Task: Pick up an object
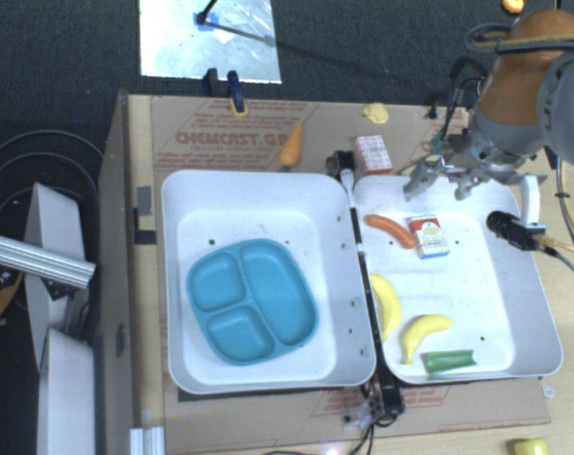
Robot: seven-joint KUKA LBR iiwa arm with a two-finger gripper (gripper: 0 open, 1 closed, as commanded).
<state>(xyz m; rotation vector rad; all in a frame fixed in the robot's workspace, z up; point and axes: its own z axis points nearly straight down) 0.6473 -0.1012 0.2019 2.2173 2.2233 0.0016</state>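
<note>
Overhead, the gripper [439, 180] hovers with fingers spread wide and nothing between them, poised over the right bin [524, 301] where the box [428, 235] and sausage [390, 229] lie just below.

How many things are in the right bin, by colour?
Yellow: 2, banana and banana
Orange: 1, carrot
Green: 1, pepper
Red and white: 1, small box
Total: 5
</note>
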